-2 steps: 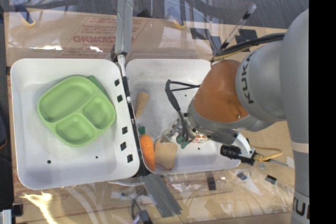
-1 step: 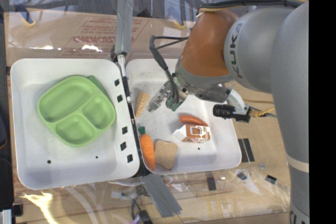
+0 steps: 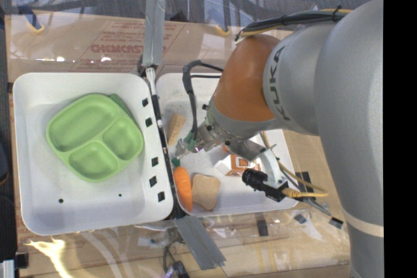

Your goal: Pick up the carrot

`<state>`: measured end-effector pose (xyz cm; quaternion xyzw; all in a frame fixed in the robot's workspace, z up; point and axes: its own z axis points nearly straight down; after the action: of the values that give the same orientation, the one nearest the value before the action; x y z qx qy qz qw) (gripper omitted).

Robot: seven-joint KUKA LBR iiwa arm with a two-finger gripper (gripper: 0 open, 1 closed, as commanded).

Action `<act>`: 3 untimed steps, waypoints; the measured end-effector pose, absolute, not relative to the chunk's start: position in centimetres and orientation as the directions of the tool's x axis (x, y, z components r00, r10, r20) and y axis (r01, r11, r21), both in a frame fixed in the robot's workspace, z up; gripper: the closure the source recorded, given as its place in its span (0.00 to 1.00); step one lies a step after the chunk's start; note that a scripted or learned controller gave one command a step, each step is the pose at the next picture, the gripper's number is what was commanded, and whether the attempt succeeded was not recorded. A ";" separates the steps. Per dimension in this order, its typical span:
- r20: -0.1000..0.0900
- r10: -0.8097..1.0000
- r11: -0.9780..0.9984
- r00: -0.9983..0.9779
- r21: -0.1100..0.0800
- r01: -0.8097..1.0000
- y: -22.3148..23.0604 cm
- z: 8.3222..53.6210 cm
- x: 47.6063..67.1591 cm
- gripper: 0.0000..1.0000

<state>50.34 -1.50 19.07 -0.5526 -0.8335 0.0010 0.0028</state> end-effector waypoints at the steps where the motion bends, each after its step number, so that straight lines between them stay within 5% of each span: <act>1: 0.002 0.993 0.114 -0.114 -0.007 0.993 1.3 19.0 47.6 1.00; 2: 0.001 0.973 0.232 -0.232 -0.004 0.973 7.0 19.5 47.6 1.00; 3: -0.001 0.983 -0.181 0.181 -0.003 0.983 -0.1 19.1 51.7 1.00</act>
<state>51.67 -0.06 19.06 -0.7685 -0.6398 0.0014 0.0011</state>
